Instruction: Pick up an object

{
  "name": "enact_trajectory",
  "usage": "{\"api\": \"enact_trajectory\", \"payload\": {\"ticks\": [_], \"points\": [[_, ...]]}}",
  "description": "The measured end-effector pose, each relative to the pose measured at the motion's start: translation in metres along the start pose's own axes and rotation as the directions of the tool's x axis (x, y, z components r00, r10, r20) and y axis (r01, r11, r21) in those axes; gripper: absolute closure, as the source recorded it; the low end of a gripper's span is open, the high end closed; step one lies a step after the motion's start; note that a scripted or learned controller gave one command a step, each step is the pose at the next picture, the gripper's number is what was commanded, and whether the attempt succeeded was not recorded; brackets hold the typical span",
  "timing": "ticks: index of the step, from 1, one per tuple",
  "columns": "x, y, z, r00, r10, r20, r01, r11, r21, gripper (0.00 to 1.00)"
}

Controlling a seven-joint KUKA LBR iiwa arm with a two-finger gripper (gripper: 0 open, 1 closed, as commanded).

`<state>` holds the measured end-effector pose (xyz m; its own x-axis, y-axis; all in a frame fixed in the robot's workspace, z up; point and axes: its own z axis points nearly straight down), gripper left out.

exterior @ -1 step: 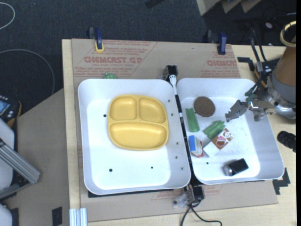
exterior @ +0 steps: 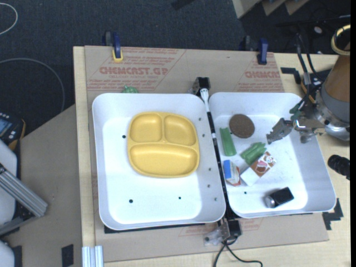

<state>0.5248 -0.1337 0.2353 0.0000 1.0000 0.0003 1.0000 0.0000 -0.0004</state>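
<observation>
Several small objects lie in the right bin (exterior: 317, 171): a brown round disc (exterior: 242, 125), a long green piece (exterior: 227, 141), a shorter green piece (exterior: 253, 151), a blue and white item (exterior: 229, 171), a red and white packet (exterior: 262, 164) and a black block (exterior: 279, 197). My gripper (exterior: 290, 133) hangs over the bin's upper right part, to the right of the brown disc. Its fingers (exterior: 276, 132) stand apart with nothing between them. The arm comes in from the right edge.
The left bin (exterior: 111, 166) holds a yellow divided plate (exterior: 163, 144). A black hinge strip (exterior: 211, 132) runs between the two bins. Blue clamps (exterior: 116, 42) pin the board at the back. Cables and a stand crowd the far right.
</observation>
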Motion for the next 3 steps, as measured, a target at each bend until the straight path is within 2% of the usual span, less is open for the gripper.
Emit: {"api": "enact_trajectory", "payload": {"ticks": [1,2,3], "points": [[0.000,0.001,-0.011,1.000,-0.001,0.001,0.001,1.000,-0.003,1.00],[0.108,-0.031,0.055,1.000,-0.010,-0.006,0.010,1.000,0.011,1.00],[0.178,-0.044,-0.047,1.000,-0.011,-0.004,0.011,1.000,-0.011,1.00]]}}
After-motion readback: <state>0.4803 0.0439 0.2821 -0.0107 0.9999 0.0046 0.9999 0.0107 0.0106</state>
